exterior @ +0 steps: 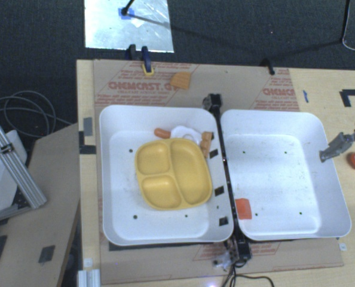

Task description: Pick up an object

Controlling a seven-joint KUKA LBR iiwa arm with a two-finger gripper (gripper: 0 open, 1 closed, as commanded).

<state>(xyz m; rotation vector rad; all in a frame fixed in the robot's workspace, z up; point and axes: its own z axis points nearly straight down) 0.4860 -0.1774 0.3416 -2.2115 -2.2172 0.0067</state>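
A: Where is the gripper (331, 149)?

B: At the right edge of the view, over the right rim of the right bin (330, 217). Grey fingers point left and slightly down; whether they are spread or pressed together I cannot tell. Nothing shows between them.

A: And the objects, biggest first?

B: The two white bins sit side by side on a cardboard sheet (135, 84) that covers the bench. The left bin (115, 178) holds the largest thing, a yellow divided plate (173, 173) with three compartments, lying flat near the bin's middle, well apart from the gripper.

A: What else is in that bin?

B: Just behind the plate, a small white object (183, 133) peeks out at its far edge. Beside that, to the left, lies a small orange sausage-shaped piece (162, 133). A small tan block (206, 142) stands near the plate's far right corner, close to the wall between the bins.

A: Anything in the right bin?

B: One small orange-red block (242, 208) at its near left corner, down and to the left of the gripper, apart from it.
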